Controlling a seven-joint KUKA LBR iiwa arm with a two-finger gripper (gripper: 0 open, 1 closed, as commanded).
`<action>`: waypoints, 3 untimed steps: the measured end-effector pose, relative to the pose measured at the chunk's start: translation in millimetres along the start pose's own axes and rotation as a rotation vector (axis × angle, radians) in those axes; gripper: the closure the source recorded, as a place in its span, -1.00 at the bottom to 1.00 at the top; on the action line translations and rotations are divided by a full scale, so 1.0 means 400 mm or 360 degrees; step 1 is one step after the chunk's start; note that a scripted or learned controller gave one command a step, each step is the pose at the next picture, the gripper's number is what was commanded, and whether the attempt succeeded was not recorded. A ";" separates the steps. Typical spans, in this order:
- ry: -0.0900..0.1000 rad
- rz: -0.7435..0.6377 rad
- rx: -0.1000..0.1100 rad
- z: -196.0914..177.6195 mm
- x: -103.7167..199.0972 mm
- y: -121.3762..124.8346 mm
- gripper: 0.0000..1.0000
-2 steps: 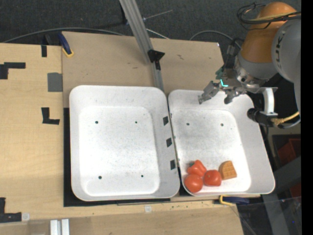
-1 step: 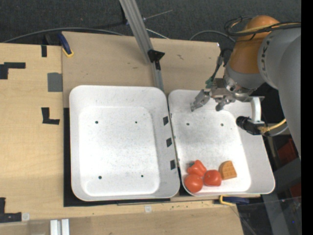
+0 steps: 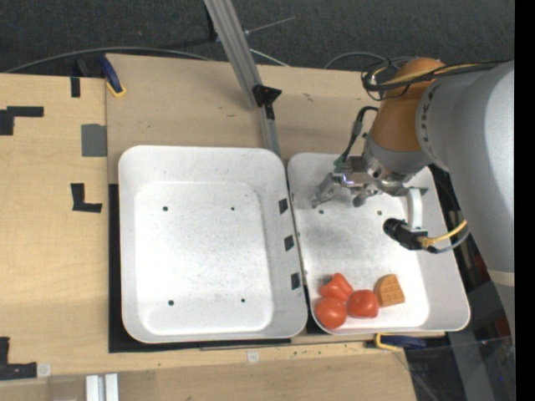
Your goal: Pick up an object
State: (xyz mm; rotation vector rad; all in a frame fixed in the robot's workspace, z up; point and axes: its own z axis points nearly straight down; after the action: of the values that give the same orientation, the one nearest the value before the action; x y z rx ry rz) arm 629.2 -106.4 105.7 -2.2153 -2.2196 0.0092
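Down front, 3 glossy red pieces beside a tan waffle-textured block.

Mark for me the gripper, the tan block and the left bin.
gripper (image 3: 328,194): camera view, midway between its fingertips, over the right bin's upper part.
tan block (image 3: 389,291): camera view, middle of its top face.
left bin (image 3: 201,241): camera view, bare speckled floor.

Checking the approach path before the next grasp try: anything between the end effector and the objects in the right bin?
Nothing visible. The end effector sits over the far part of the right bin; bare white floor lies between it and the red pieces and the tan block clustered at the near edge.
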 end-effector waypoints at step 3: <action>0.0001 0.0000 -0.0018 -0.097 0.027 -0.001 1.00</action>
State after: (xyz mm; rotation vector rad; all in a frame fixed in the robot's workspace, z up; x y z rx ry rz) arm 628.9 -95.8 144.5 -2.2205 -2.2253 -0.0038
